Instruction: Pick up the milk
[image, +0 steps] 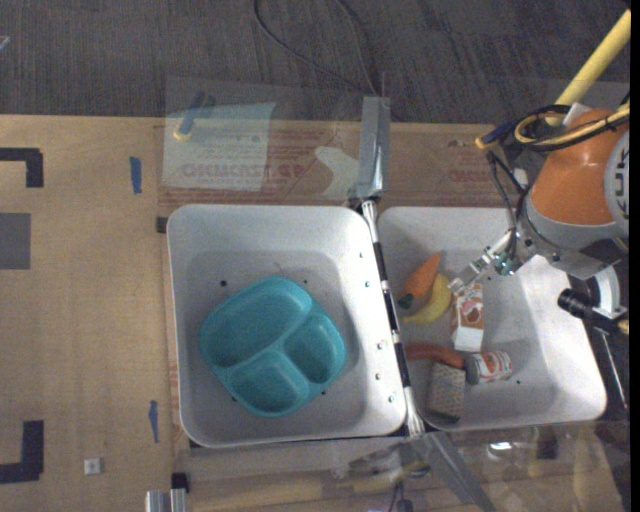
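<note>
The milk (469, 318) is a small white and orange carton lying in the right bin (560, 390), just right of a banana. My gripper (480, 272) reaches down and left from the orange-banded wrist. Its tip is at the carton's upper end, touching it or just above it. The carton still rests on the bin floor.
Around the milk lie a carrot (424, 276), a yellow banana (433, 301), a red sausage (434, 352), a red and white can (491, 366) and a grey block (447, 390). The left bin (200, 240) holds a teal divided plate (272, 345). A metal divider (385, 300) separates the bins.
</note>
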